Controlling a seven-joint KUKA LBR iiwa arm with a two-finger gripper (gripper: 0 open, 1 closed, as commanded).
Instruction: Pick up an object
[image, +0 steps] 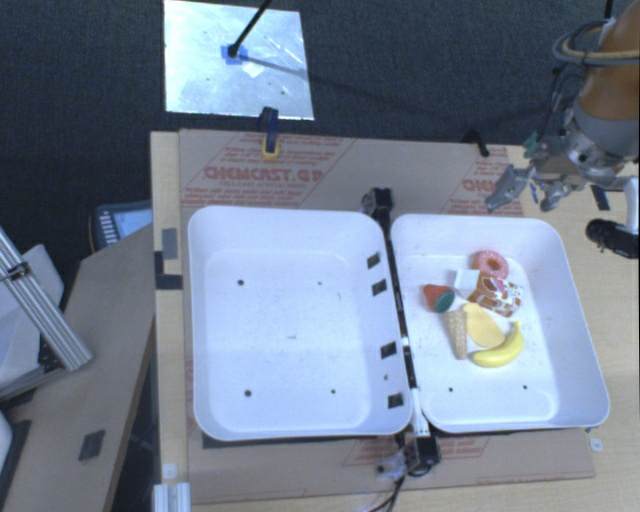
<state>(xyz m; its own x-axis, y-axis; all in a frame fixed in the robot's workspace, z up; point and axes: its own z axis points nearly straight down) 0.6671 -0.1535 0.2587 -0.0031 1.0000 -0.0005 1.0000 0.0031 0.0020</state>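
My hand (528, 187) sits above the far right corner of the right bin (575, 290), over the bin's rim and the brown surface (420, 170) behind it. The two fingers stand apart, one pointing toward the left at the bin edge and the other just to its right. Nothing lies between them. The orange band of my arm (608, 95) is visible above the wrist at the upper right.

The right bin contains all the objects, grouped in a cluster right of its centre:
- A pink frosted doughnut (490, 264) lies at the far end of the cluster.
- A white and brown frosted pastry (497, 295) lies just nearer than the doughnut, touching or almost touching it.
- A red and green item (437, 297), possibly a strawberry, lies at the left side of the cluster.
- An ice cream cone (457, 333) lies flat, just nearer than the red item.
- A pale yellow round piece (483, 324) lies between the cone and the banana.
- A yellow banana (500, 349) lies at the near end of the cluster, curved upward toward the right.

The left bin (210, 330) adjoins the right bin along a black clipped seam (393, 300). My hand is well apart from the object cluster.

A shiny metal sheet (238, 60) lies on the dark floor beyond the surface.
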